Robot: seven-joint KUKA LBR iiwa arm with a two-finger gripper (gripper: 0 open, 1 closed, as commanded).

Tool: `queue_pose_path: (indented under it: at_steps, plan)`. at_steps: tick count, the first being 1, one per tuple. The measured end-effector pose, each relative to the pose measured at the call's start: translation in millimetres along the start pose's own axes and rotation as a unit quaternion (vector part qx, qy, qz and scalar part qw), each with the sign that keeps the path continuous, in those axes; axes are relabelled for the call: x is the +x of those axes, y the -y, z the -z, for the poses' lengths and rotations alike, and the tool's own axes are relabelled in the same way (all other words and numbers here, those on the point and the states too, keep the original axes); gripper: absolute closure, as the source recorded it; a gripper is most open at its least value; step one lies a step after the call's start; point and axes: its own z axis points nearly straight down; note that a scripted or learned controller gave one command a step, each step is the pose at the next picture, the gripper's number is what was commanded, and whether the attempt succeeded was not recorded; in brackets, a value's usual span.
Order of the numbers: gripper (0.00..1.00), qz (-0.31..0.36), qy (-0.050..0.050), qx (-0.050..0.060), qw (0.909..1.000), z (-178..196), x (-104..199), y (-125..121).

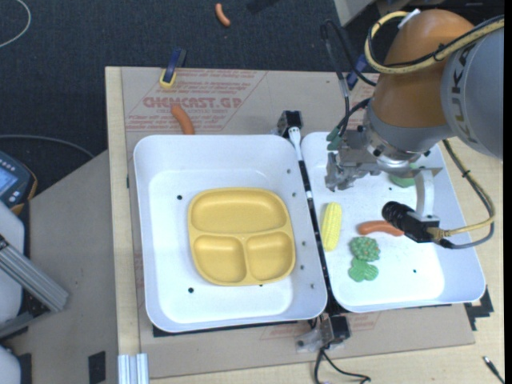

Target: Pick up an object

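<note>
Corn (330,225) is the landmark, a yellow cob lying lengthwise in the right bin (460,282), close to the wall it shares with the left bin (152,214). Straight above the cob, toward the far end of that bin, hangs the gripper (340,176), hovering over white floor with nothing visibly caught in it; whether it is released or clenched, I cannot tell from this slant. Right of the cob lies an orange carrot-like piece (379,229), partly covered by a black fitting (406,220) with a cable. Just below that, near the cob's lower end, sit two green broccoli-like pieces (365,258), one above the other, touching. Left of the cob, across the wall, a yellow divided plate (240,235) rests in the middle of the left bin. Far up and left of the cob, on the brown board (208,94), lies a small orange sausage-shaped piece (183,119), with a blue-and-yellow clip (171,69) beyond it.
</note>
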Motion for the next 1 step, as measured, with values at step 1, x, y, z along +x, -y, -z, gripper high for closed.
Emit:
queue_pose_path:
  at_steps: [1]
  plan:
    - [1.00, -0.001, 0.000, 0.001, 1.0000, -15.7, 38.5, 35.5]
